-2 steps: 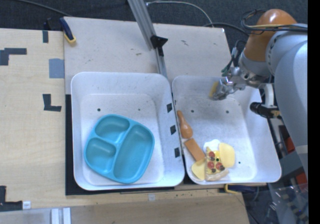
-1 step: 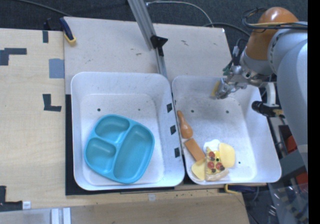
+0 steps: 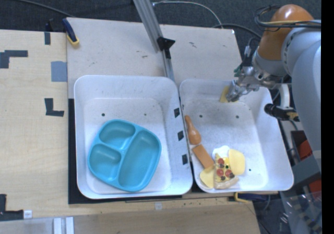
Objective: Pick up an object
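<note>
No writing or label can be read. The left bin [image 3: 83, 123] holds a blue divided plate [image 3: 124, 154]. The right bin [image 3: 271, 149] holds an orange spoon-like piece [image 3: 192, 131] by its left wall and a pile of toy food [image 3: 222, 168] at the near edge. The end effector [image 3: 236, 92] is low at the far wall, touching a small yellow object [image 3: 225, 95]; how far open it is, I cannot tell.

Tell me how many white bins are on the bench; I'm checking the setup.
2. The left bin holds a blue divided plate; the right bin holds toy food, with the tool at its far edge.
</note>
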`<action>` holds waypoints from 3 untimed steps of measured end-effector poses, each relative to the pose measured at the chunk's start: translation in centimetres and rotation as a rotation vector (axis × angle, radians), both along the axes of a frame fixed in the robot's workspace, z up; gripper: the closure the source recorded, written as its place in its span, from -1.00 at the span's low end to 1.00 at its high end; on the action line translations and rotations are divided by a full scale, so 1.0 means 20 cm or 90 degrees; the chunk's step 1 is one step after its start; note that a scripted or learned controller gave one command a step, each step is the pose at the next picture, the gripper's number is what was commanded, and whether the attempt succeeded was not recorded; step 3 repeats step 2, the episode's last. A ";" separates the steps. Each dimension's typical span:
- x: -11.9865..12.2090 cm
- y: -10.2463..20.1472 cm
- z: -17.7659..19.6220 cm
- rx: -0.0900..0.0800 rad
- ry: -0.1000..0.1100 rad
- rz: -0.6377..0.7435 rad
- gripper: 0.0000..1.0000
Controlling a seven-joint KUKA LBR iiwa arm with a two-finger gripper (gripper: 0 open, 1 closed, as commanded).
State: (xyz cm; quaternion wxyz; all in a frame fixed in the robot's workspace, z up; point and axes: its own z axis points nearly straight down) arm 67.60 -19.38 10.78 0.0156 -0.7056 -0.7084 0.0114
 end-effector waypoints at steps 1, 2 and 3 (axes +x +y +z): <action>0.00 0.00 0.05 -0.002 0.000 0.001 1.00; 0.00 0.00 0.10 -0.003 0.001 0.001 1.00; 0.00 0.00 0.10 -0.003 0.001 0.001 1.00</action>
